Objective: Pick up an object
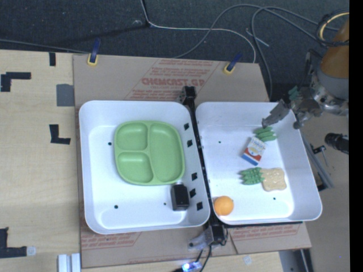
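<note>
A big brown cardboard sheet (170,78) lies flat under everything, held by clips at the top, likely so it does not slide. On it sit two bins side by side. The left white shallow plastic bin (85,152) holds a light green plate with three sections (150,152), lying flat in the middle, and a small black block (180,197) near the bottom wall.

The right white shallow plastic bin (308,180) holds the small toys, spread apart, which should make each one easy to pick. The grey robot arm (334,67) reaches in from the right, over this bin's top right corner.

From bigger to smaller, the toys are a tan toast-shaped piece (273,179), a spiky dark green toy (250,175) touching it, a round orange ball (224,205) in the bottom left corner, a little white, blue and orange carton (255,150), and a small flat green toy (265,134).

The two-finger gripper (273,118) points down at a slant, just above the small flat green toy, which looks like the thing to pick. I cannot tell if the gripper is open or closed. Nothing seems held in it.
</note>
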`<state>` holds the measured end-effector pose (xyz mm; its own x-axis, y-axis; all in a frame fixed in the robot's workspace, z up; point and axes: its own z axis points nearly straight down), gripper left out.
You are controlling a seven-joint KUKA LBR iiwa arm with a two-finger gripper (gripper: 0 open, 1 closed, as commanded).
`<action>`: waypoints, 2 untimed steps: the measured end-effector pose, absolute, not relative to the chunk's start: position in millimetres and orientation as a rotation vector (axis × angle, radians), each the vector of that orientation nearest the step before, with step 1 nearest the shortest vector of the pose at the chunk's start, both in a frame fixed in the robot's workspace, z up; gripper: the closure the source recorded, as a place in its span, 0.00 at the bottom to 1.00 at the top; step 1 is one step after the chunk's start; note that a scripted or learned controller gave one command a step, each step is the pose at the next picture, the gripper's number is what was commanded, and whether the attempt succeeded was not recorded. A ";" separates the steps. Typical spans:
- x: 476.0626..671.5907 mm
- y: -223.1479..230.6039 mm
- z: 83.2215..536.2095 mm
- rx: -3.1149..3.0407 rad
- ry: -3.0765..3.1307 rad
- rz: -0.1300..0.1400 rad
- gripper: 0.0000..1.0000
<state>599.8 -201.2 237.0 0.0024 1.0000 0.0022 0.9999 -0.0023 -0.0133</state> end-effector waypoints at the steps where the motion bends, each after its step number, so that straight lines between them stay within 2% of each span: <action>1: 602.4 -200.8 244.4 -2.220 -2.222 0.002 0.00; 2: 610.4 -203.9 194.1 -2.217 -2.220 0.007 0.00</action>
